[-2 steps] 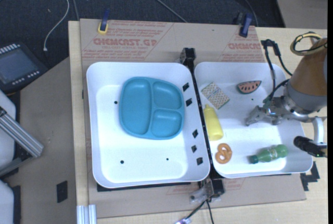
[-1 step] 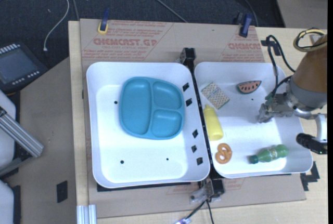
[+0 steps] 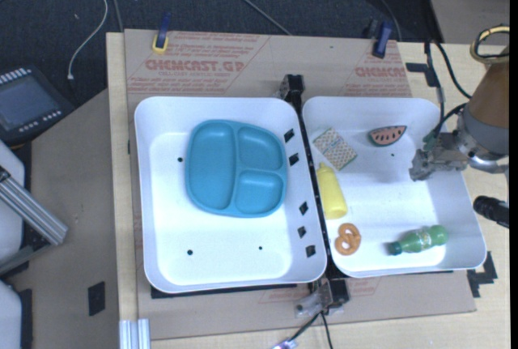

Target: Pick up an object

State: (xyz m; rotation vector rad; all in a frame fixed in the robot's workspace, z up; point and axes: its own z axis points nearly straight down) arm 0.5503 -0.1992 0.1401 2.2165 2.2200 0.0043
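The right bin [image 3: 453,258] holds several objects: a checkered sponge-like square [image 3: 335,148], a watermelon slice [image 3: 388,134], a yellow bottle [image 3: 330,190], an orange pretzel [image 3: 348,239] and a green bottle [image 3: 417,240]. My gripper [image 3: 429,163] hangs over the right side of this bin, right of the watermelon slice and above the green bottle. Nothing shows between its fingers.
The left bin [image 3: 162,250] holds a blue divided plate [image 3: 236,168]. A black divider with clips [image 3: 301,177] runs between the bins. Cardboard [image 3: 202,60] lies under both bins. Cables trail on the dark floor at the back.
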